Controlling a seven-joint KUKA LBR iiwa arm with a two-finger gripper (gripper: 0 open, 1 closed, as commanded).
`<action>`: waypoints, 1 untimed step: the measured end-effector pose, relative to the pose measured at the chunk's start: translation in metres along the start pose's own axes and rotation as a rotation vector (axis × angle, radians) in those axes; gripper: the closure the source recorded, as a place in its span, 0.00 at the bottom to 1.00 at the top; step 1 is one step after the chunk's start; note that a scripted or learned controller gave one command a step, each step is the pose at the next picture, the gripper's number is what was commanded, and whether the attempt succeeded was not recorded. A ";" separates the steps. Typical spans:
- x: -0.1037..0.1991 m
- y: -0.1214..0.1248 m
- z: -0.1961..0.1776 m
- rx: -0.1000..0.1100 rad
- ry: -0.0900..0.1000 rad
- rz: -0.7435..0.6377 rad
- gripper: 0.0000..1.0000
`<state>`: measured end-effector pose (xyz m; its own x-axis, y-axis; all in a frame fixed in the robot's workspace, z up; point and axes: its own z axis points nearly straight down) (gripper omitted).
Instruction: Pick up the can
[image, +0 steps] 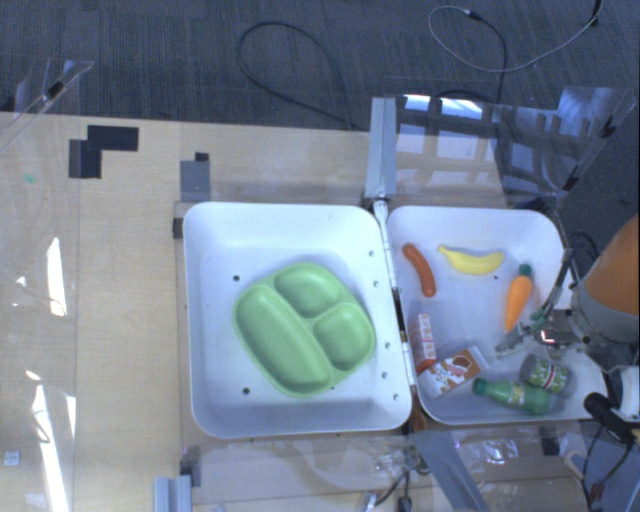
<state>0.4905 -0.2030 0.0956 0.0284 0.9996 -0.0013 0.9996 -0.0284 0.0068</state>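
Dark carpet with looping cables lies beyond a pale wooden bench that carries 2 white bins side by side. In the left bin, a green tray with 3 compartments sits near the middle, turned at a slant.

In the right bin, a sausage lies near the left wall, a banana near the far wall, and a carrot toward the right wall. A red-and-white packet lies along the left wall, with a small carton just beside it near the front left corner. A green bottle lies on its side along the front wall.

The can sits near the front right corner of this bin, just beyond the bottle's thick end. The gripper is at the bin's right wall, just above the can; whether its jaws are wide or narrow cannot be told from here. Nothing is seen between them.
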 end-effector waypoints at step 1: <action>0.001 0.000 0.006 -0.004 -0.002 -0.066 0.00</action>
